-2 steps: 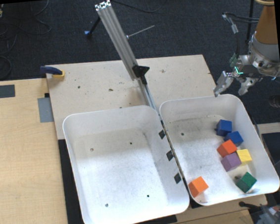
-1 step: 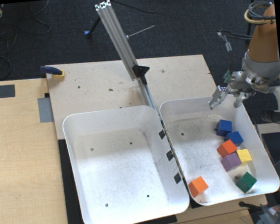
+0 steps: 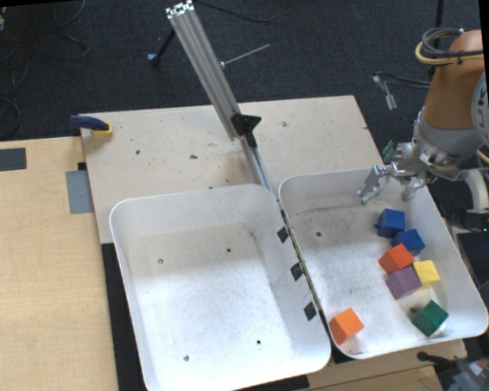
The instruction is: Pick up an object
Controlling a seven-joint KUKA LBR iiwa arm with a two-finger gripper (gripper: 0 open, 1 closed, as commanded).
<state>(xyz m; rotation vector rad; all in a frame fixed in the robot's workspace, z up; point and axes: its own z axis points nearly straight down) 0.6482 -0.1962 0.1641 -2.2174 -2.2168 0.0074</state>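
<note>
The light wooden surface [image 3: 179, 149] carries two shallow white bins side by side. The left bin [image 3: 144, 235] is the bigger-looking of the two from this slant, its floor speckled with dark marks. The right bin [image 3: 333, 216] holds all the blocks, gathered along its right side and front.

A long grey metal post [image 3: 209, 64] leans up from the back of the surface between the bins, with a checkered tag at its top end.

The arm [image 3: 456, 99] comes in from the right, its orange band above the grey wrist, bent down toward the back right corner of the right bin. The hand [image 3: 391, 182] hangs over that bin's rear right rim, its two metal fingers spread apart with nothing between them, pointing down and left.

The blocks lie just in front of the hand: a blue block [image 3: 391, 221] nearest, a second blue block [image 3: 411, 240] beside it, then a red-orange block [image 3: 396, 259], a yellow block [image 3: 426, 272] and a purple block [image 3: 402, 282] touching in a cluster. A green block [image 3: 430, 317] sits near the front right corner, and an orange block [image 3: 347, 324] rests apart at the front left.

A small blue and yellow clamp [image 3: 91, 125] sits at the surface's back left corner.
</note>
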